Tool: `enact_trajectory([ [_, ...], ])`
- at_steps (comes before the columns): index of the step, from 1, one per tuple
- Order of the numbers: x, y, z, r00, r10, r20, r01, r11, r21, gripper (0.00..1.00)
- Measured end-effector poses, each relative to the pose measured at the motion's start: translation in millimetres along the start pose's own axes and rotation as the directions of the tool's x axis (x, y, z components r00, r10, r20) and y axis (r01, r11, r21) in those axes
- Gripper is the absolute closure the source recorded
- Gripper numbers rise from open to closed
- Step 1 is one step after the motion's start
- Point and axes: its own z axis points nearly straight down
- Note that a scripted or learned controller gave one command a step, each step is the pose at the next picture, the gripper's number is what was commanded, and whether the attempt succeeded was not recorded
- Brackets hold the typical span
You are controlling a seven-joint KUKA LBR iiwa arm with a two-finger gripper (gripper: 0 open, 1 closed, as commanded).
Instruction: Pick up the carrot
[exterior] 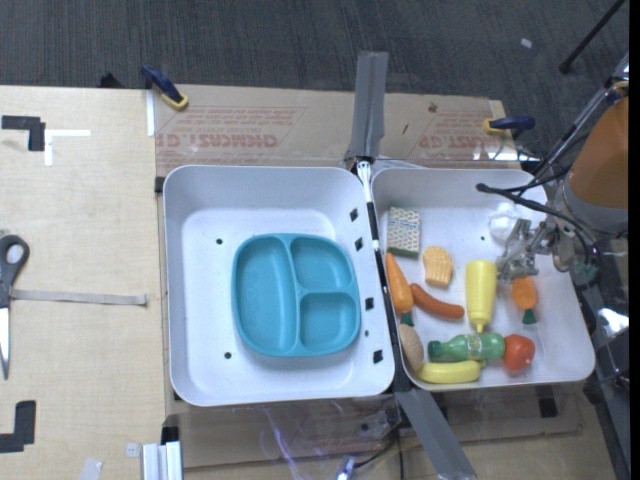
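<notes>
- One gripper [518,253] hangs low in the right bin [570,373], near that bin's 3 o'clock wall. Its metal tip is a tangle of glare and cables, so I cannot tell whether it is open or closed.
- One grey arm [600,168] with an orange band comes in from 3 o'clock and leads down to the gripper.
- The carrot [525,295] lies just at 6 o'clock of the gripper tip. It is short and orange, with its green end pointing toward 6 o'clock. It looks to rest on the bin floor. I cannot tell whether the tip touches it.
- A yellow bottle [480,290] lies at 9 o'clock of the carrot, close by but apart, its long axis running 12 to 6.
- A red-orange round piece [517,354] sits at 6 o'clock of the carrot, beside a green bottle [465,348] lying on its side.
- A banana [450,372] lies along the bin's 6 o'clock wall, just below the green bottle.
- Further toward 9 o'clock are a red sausage [438,301], a yellow ridged piece [438,265] and a pale green box [404,231].
- A long orange piece [398,284] lies against the bin's 9 o'clock wall, with a tan oval piece [410,344] at its 6 o'clock end.
- The left bin [190,298] holds a blue divided plate [297,294].
- Scissors [8,288] lie on the bench well out at 9 o'clock.
</notes>
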Motion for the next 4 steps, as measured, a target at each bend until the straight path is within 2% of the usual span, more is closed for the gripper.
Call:
enact_trajectory([
  [1, 84, -14, 9, 0.986, -0.166, -0.002, 0.166, 0.986, -0.001, 1.00],
  [2, 74, -15, 1, 0.985, -0.168, 0.031, 0.168, 0.986, 0.011, 0.00],
  [3, 50, -8, 11, 0.997, 0.081, -0.004, -0.081, 0.997, -0.001, 0.00],
  [4, 5, 5, 11, 0.978, 0.209, -0.003, -0.209, 0.978, 0.000, 0.00],
])
